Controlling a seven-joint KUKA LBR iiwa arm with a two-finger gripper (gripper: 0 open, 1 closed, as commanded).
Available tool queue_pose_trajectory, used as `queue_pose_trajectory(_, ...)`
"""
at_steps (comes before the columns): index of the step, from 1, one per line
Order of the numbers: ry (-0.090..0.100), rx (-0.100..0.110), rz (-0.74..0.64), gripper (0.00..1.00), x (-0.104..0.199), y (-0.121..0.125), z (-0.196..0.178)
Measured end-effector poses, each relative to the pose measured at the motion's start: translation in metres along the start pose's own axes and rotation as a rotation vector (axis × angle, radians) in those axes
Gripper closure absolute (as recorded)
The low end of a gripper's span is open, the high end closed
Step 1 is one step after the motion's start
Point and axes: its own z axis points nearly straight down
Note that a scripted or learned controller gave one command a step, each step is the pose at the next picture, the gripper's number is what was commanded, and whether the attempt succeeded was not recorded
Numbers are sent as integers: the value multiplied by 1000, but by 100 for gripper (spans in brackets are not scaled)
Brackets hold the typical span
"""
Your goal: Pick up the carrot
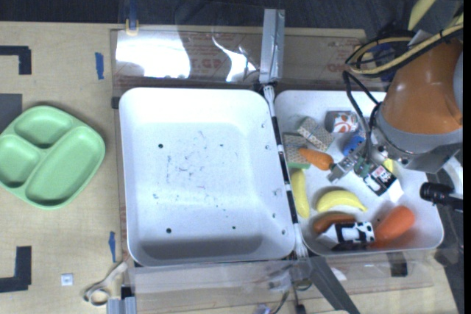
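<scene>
The carrot (315, 157) lies in the right bin (434, 237), close to that bin's left wall and in its upper-middle part, a short orange piece pointing roughly left to right. The pincer (344, 167) hangs just beside the carrot's right end, low over the bin, at the tip of the grey arm (421, 103) with its orange band; whether its jaws stand wide or narrow cannot be told, and nothing shows between them.

The carrot is crowded. A flat tan card (313, 134) lies just above it, and a small red-and-white can (339, 121) sits beyond that, near the bin's far wall. A slim yellow piece (299, 191) lies along the left wall just below the carrot. Nearer the front are a banana (340, 199), a brown curved item (335, 218) under it, a black-and-white toy (354, 232) and a larger orange-red vegetable (394, 223). A small black-and-white packet (380, 178) sits right of the pincer.

The left bin (199, 173) stands side by side with the right one on the counter (55, 246). A green divided plate (48, 155) rests on the counter well to the left.
</scene>
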Motion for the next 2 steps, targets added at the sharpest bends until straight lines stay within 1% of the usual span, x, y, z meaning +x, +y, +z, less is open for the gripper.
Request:
queue_pose_trajectory(1,0,0,1,0,0,0,0)
queue_pose_trajectory(2,-17,-17,-180,0,-28,-2,89)
